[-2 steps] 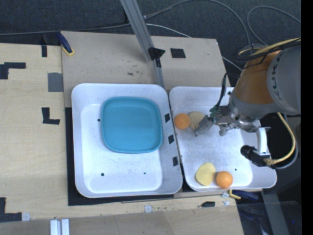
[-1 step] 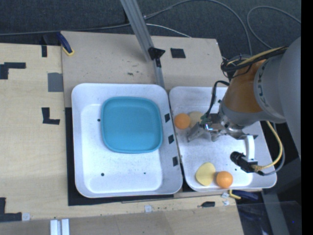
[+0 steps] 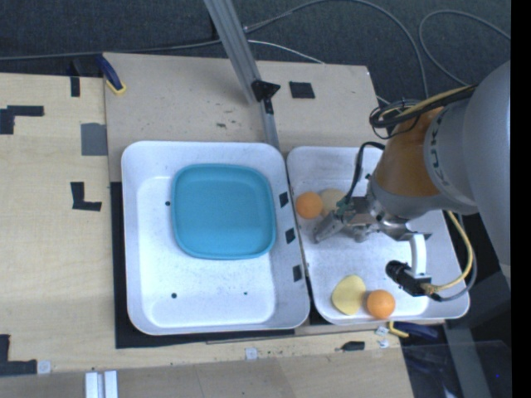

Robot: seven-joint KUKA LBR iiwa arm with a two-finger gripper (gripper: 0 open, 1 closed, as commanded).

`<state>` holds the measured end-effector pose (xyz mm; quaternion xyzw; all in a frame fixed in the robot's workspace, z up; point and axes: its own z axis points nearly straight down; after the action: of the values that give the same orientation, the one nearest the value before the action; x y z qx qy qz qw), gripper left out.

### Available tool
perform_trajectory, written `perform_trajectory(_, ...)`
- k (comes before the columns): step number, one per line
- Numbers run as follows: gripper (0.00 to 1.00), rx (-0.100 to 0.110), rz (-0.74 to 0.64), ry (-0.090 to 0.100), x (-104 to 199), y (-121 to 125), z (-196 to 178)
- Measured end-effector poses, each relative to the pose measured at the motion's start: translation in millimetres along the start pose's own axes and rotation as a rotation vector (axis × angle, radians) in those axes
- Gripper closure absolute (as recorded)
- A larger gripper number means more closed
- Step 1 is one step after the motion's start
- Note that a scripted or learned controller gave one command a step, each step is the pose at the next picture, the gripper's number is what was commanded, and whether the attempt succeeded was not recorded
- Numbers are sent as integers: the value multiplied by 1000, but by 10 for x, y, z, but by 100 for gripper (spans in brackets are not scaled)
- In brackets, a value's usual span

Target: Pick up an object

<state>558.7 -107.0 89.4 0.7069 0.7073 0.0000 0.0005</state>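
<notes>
Left bin [image 3: 149,297] just has a blue plate [image 3: 222,211] sitting flat in it. Over in the right bin [image 3: 452,301], an orange ball [image 3: 309,205] sits just left of the jaws [image 3: 325,227], which look spread open and not gripping anything. A yellow piece [image 3: 348,294] touches a second orange ball [image 3: 381,303] near the front edge.

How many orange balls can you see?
2. One orange ball lies in the right bin beside the gripper; another sits near its front edge. The arm could hide more.
</notes>
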Motion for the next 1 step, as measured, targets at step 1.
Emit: perform_trajectory(1, 100, -3, 1, -1, -9, 8, -114)
